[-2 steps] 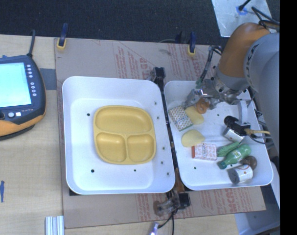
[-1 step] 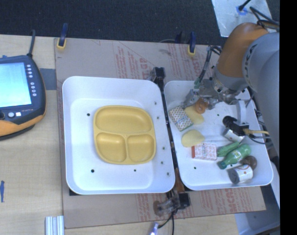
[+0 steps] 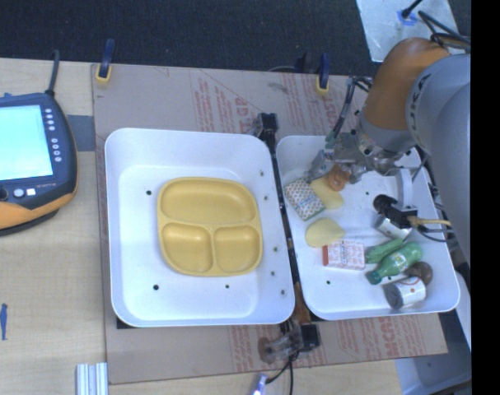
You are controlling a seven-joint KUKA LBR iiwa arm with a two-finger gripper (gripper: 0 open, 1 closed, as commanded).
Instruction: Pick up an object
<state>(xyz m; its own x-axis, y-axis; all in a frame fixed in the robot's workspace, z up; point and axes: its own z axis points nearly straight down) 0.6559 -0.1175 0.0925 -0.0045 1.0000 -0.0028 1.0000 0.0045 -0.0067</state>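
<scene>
A: Over the right bin [image 3: 447,299], seen from the overhead camera, the gripper [image 3: 338,164] sits low at the far end, right above a small orange-brown object [image 3: 340,177].

B: Does it have that object?

A: I cannot tell. The wrist hides the fingertips, so whether they are apart or together is not visible, and nothing shows clearly between them.

B: Then what step is this?

A: I judge it the descent or the grasp attempt itself. The object lies touching a pale yellow piece [image 3: 324,194], with a patterned packet [image 3: 303,198] just beside that.

B: And the next move?

A: If the fingers close on it, a straight lift, slow enough not to drag the neighbours. If they miss, the green bottle [image 3: 393,262] and the small can [image 3: 404,292] lie well apart at the near end.

B: The left bin [image 3: 130,220]?

A: It holds a yellow divided tray [image 3: 209,224], away from the arm.
</scene>
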